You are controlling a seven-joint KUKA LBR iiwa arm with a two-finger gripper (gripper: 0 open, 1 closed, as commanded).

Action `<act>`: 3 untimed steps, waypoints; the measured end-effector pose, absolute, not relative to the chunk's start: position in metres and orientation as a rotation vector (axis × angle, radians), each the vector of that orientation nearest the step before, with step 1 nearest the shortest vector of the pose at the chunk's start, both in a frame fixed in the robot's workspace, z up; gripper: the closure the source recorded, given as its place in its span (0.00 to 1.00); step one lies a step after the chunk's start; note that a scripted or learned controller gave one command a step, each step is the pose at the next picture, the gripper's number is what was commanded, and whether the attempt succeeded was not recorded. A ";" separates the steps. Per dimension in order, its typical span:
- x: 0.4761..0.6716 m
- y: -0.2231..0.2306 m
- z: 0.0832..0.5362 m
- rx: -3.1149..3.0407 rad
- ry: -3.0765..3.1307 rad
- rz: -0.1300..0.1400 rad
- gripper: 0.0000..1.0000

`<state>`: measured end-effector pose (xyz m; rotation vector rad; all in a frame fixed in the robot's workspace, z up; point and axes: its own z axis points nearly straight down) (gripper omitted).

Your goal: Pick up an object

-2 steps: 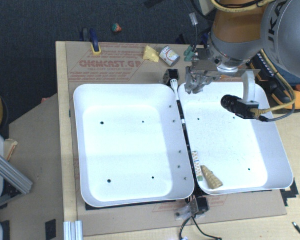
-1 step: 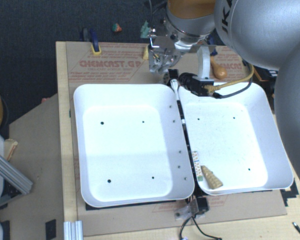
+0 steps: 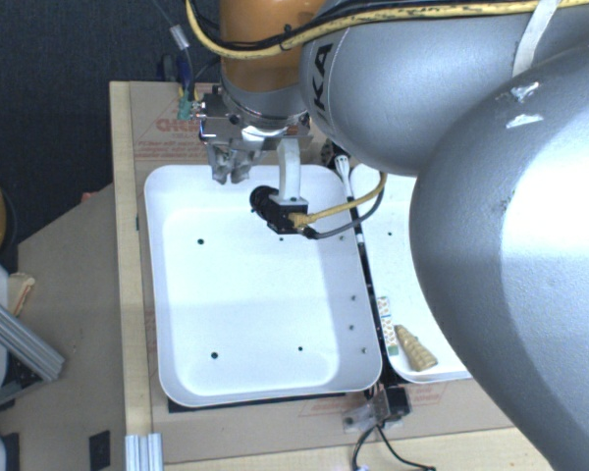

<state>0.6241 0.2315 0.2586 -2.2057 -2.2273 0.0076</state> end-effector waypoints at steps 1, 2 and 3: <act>0.626 0.217 0.347 -2.224 -2.226 -0.015 1.00; 0.586 0.225 0.285 -2.215 -2.219 0.014 1.00; 0.600 0.182 0.349 -2.228 -2.220 -0.008 1.00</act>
